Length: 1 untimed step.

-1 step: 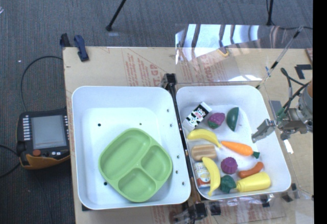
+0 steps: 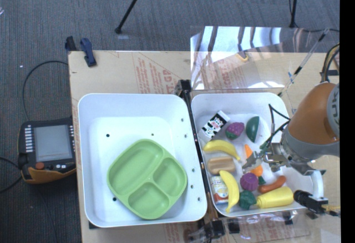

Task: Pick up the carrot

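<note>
Bench: it carries both bins side by side, so everything I work with sits inside one reach.
Left bin: it holds only the green tray, lying flat with its compartments up, ready to take food, I judge.
Right bin: all the toy food is heaped here, pieces touching, which leaves me little room to come down.
My arm: I reach in from the right, wrist tilted over the bin's middle.
Bananas: two of them lie left of my target, close enough to get nudged.
My claw: I hover low among the food, right at the carrot; how wide I stand I cannot tell from here.
Carrot: small and orange, mid-bin, just beside the upper banana's tip and touching my claw's left edge. I see nothing gripped yet.
</note>
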Available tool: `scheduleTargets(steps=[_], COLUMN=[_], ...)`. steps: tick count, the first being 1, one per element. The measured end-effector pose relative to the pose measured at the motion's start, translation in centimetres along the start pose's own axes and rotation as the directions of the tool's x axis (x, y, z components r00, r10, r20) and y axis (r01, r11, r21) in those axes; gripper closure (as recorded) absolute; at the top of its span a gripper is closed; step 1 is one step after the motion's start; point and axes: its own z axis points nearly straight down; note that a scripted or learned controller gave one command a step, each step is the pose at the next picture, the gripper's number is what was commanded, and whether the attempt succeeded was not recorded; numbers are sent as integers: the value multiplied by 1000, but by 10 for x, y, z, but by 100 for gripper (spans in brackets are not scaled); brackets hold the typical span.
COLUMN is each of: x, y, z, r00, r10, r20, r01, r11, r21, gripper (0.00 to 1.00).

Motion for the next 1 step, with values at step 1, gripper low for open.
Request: scheduleTargets(steps=[1], x=[-2], y=[1], z=[-12], r00=[1000], r10=[8], r20=[-2], r01=[-8], r11=[1000], r21=[-1], gripper=[100])
